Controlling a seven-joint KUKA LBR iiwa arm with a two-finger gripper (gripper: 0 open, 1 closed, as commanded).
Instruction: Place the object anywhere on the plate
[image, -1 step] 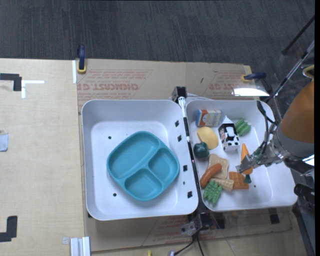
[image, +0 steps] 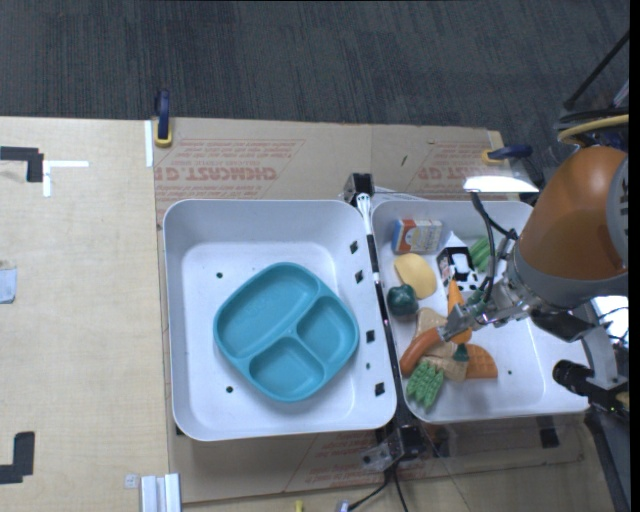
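Observation:
A teal plate (image: 287, 331) with three compartments lies in the left bin (image: 190, 300). The right bin (image: 520, 395) holds a pile of toy food: a yellow piece (image: 414, 274), a dark green round piece (image: 402, 299), an orange sausage-like piece (image: 420, 348), a green bumpy piece (image: 424, 382) and an orange wedge (image: 481, 364). My gripper (image: 462, 325) hangs low over the middle of this pile, just above the sausage and a tan piece (image: 432, 320). Nothing is visibly held between its fingers.
A small white and blue carton (image: 418, 236) stands at the back of the right bin, with a black-and-white card (image: 457, 265) and a green item (image: 482, 252) beside it. The arm's orange band (image: 580, 215) looms over the right bin's right side. Black clips line the wall between bins.

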